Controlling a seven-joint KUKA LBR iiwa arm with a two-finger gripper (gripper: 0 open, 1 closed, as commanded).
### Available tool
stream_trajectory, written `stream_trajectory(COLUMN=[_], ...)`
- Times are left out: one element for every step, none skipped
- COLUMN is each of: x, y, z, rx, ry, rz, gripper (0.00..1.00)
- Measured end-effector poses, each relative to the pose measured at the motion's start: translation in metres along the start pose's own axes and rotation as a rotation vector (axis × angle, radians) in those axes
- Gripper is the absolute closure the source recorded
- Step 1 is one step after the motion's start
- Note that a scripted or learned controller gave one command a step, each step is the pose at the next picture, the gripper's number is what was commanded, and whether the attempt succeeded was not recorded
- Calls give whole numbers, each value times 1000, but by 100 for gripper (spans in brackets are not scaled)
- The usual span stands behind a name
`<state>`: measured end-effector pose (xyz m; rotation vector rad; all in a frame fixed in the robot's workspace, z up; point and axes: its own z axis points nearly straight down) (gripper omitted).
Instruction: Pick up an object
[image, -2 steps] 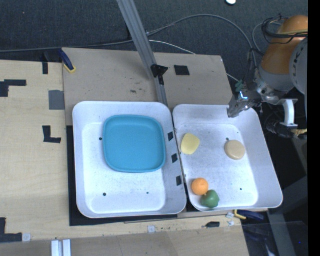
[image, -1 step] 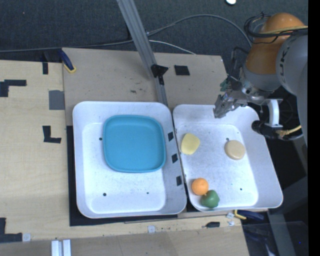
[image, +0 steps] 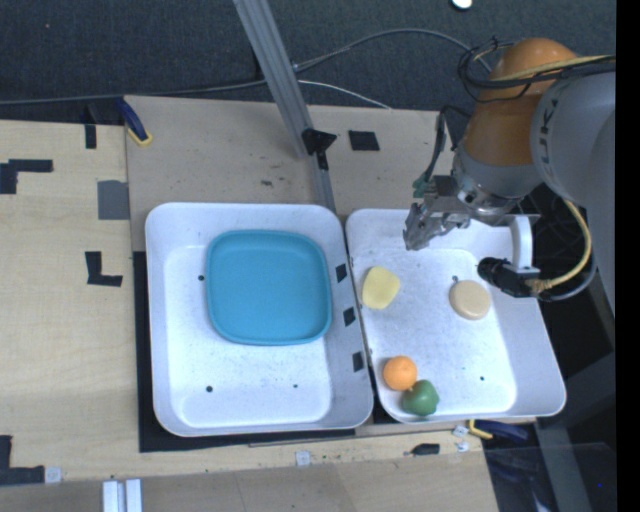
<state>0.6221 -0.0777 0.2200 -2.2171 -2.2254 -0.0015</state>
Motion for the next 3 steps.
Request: stream_trajectory(x=[59,103,146], y=[-10,-29,-37], z=[-3,4,-1], rx=[1,1,1], ry=[0,0,0], rz=[-1,0,0], gripper=[100,100,100])
